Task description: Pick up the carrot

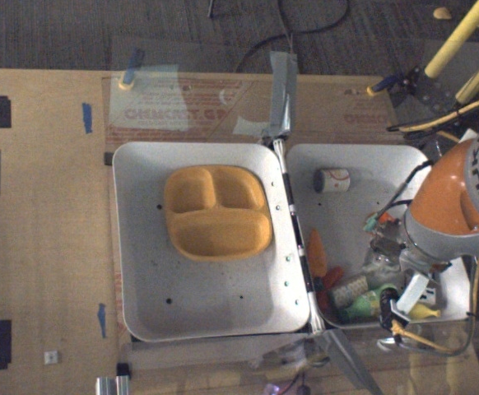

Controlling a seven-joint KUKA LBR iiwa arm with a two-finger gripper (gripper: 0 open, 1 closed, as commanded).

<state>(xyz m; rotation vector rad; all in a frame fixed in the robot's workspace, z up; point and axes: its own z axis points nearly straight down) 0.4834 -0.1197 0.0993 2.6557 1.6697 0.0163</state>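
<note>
KUKA arm (449, 200) over right bin (363, 159); carrot (316, 253) hugs the wall

The carrot lies lengthwise against the bin's left wall, a red item (332, 278) at its near end; the gripper (381, 249) hangs close to its right, open or closed cannot be told; bare floor toward the small can (332, 179) likely offers the freest approach.
</note>
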